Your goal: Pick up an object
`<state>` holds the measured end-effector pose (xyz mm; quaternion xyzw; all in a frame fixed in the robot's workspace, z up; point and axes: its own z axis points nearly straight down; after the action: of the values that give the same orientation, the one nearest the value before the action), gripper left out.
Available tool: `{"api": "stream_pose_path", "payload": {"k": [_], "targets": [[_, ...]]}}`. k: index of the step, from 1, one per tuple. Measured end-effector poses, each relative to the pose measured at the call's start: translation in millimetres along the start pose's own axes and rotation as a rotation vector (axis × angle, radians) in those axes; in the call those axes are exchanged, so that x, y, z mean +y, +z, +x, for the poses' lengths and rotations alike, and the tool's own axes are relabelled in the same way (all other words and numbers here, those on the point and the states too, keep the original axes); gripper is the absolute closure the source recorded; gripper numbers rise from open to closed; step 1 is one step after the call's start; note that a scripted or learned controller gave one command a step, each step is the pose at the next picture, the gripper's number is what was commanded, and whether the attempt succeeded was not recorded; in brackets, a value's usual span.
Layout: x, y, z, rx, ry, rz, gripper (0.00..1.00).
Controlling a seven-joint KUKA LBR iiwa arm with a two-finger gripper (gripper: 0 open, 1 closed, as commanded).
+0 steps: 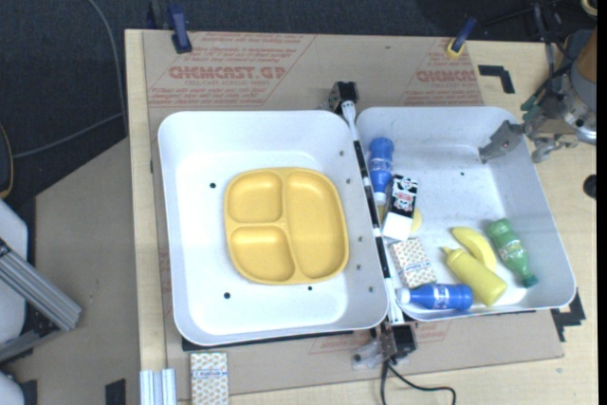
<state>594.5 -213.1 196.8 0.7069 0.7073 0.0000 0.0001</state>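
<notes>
While end effector (509,139) hovers at right bin (446,130) rim, grip state unclear, bottles crowd near edge

right bin (455,133) upper floor bare, objects (446,261) crowd lower part

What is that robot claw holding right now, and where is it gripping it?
Nothing. The gripper hangs at the right bin's upper right edge with nothing between its fingers; the bottles lie untouched lower down.

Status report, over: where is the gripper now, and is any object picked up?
Gripper at right bin's far right edge, nothing visibly held. Yellow bottle, green bottle lying in bin. Path clear.
</notes>
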Motion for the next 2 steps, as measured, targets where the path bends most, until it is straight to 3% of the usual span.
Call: {"api": "stream_pose_path", "payload": {"k": [1, 2], "targets": [[-94.0, 60.9, 25.9, 0.001, 0.001, 0.002, 0.0], [-103.8, 111.9, 87.3, -0.001, 0.0, -0.002, 0.0]]}}
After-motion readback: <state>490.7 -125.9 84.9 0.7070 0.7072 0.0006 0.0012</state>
